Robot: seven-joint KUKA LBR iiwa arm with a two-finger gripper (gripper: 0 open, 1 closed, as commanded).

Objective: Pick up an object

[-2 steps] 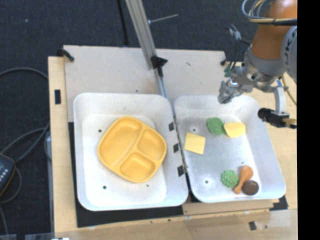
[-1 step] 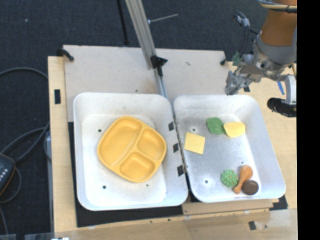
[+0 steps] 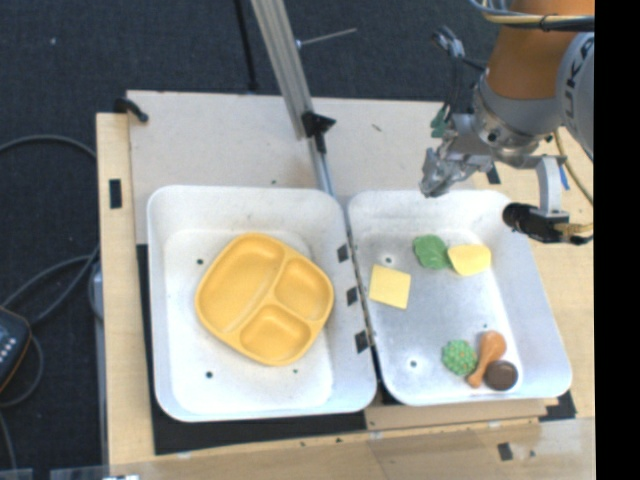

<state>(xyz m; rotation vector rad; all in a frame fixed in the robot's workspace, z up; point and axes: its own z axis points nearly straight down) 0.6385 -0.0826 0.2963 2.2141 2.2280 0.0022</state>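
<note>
In the right bin (image 3: 520,368) lie a flat yellow square (image 3: 390,287), a dark green lump (image 3: 431,251), a yellow piece (image 3: 469,259) touching it, a light green knobbly piece (image 3: 459,356), and a brown drumstick (image 3: 489,355) with a dark round end. My gripper (image 3: 437,180) hangs above the bin's far rim, behind the green lump. Nothing is visible between its fingers.
The left bin (image 3: 180,228) holds a yellow divided plate (image 3: 264,297). A slanted aluminium post (image 3: 285,53) rises from the bench behind the bins' shared edge. Cables lie on the dark floor at the left.
</note>
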